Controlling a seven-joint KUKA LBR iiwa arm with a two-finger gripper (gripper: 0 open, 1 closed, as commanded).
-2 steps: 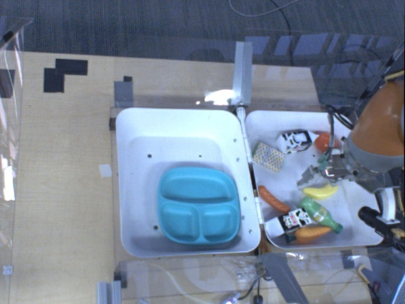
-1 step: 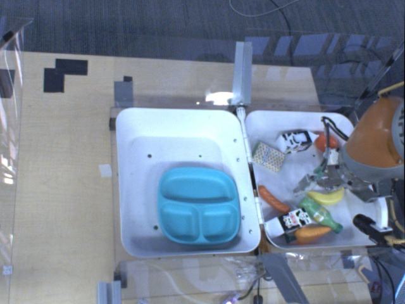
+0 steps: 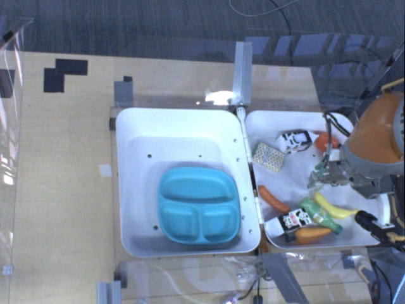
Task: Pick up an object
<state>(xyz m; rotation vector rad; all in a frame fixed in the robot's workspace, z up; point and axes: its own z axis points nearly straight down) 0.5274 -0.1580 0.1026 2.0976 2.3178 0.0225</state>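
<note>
Here, metal tool point(image 3: 324, 173) (grip unclear) over glossy white right bin point(image 3: 278, 124), near curved yellow banana point(image 3: 334, 208), smooth red sausage point(image 3: 273, 199).

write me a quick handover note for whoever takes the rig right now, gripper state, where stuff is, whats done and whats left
Gripper: low inside the right bin, above the banana; nothing visibly held, and whether it is open or shut cannot be told from this view.

Right bin holds: banana, green bottle, carrot, hot dog, patterned pouch, black-and-white cow toy, and a red item partly hidden behind the arm.

Left bin: blue divided plate.

Done: arm is positioned over the objects.
Left: grasp and lift one object; none is picked up yet.
</note>
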